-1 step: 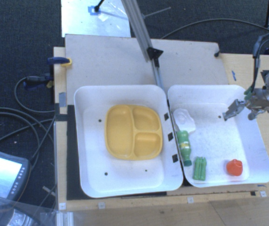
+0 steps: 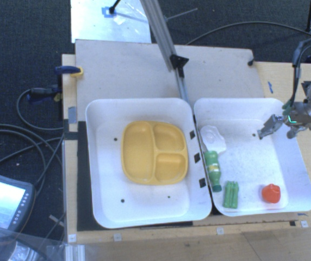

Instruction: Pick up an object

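Note:
The right bin point(image 2: 237, 106) holds a white crumpled object point(image 2: 213, 139) near its left wall. Below that lies a green bottle point(image 2: 213, 170), then a small green ribbed piece point(image 2: 231, 194) and an orange-red object point(image 2: 271, 193) near the front edge. My gripper point(image 2: 278, 130) hovers over the right bin's upper right part, well above and to the right of these items. Its fingers are spread apart with nothing between them. A yellow divided plate point(image 2: 155, 152) lies in the left bin point(image 2: 104, 162).
A slanted metal pole point(image 2: 163, 31) crosses the board behind the bins and ends near their shared wall. Cables and a handheld pendant point(image 2: 0, 200) lie on the floor at the left. A blue clamp point(image 2: 68, 69) sits at the board's left edge.

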Action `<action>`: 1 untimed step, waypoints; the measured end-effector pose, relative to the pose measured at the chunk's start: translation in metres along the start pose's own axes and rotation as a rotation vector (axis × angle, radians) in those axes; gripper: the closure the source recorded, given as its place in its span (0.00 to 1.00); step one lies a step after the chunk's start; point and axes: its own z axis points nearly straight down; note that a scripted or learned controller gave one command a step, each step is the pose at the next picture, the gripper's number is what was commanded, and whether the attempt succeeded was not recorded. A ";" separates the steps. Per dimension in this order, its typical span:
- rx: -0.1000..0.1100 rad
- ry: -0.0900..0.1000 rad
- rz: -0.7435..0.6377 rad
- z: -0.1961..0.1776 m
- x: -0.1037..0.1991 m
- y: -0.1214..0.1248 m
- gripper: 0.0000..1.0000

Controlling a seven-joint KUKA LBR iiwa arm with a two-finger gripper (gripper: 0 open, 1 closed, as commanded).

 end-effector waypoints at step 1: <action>0.005 0.000 0.003 0.042 -0.001 0.001 0.00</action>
